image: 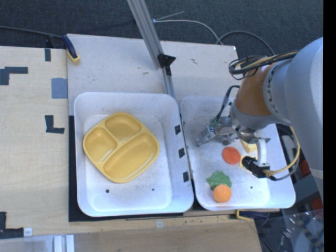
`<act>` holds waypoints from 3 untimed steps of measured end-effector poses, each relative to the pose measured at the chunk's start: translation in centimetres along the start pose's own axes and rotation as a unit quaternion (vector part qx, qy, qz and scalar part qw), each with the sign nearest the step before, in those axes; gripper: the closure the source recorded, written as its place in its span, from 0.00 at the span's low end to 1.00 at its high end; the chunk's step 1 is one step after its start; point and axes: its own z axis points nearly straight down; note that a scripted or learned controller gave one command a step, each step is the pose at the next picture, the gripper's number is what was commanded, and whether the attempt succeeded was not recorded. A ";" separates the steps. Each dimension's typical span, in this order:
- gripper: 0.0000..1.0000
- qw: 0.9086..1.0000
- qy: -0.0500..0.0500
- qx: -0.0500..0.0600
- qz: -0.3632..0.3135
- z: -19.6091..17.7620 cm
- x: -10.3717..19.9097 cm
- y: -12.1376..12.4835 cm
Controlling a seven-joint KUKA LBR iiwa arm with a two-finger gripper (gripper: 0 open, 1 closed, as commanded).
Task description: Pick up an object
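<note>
Though the arm (286,88) crowds the right side, the count is easy enough from where I stand: two white bins, one yellow divided plate (121,146), one red-orange round piece (231,155), one orange ball (222,193), one small green leafy piece (218,179) and one pale yellow bit (249,147) half tucked under the wrist.

The left bin (89,193) has plenty of bare floor along its near and right edges, and the plate sits toward its left and middle. The right bin (278,196) is tighter: the arm hangs over its far right part, and the loose things gather in its near middle, the green piece touching the orange ball just below it, the red-orange piece a little up from them. The bin's far left corner and near right corner lie open.

The gripper (206,138) reaches low over the upper left of the right bin, pointing toward the wall shared by the two bins. Its fingers look drawn close together, with nothing between them that I can make out. The red-orange piece lies just beside the wrist hardware, apart from the fingertips.

A slanted metal rail (144,22) runs from the top down to the bins' far edge.
</note>
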 end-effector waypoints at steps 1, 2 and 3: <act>0.00 1.000 0.001 -0.003 -0.002 -10.5 12.9 -5.3; 0.00 1.000 0.001 -0.002 -0.001 -14.9 14.5 -2.8; 1.00 1.000 0.001 0.001 -0.001 -15.6 14.4 -2.9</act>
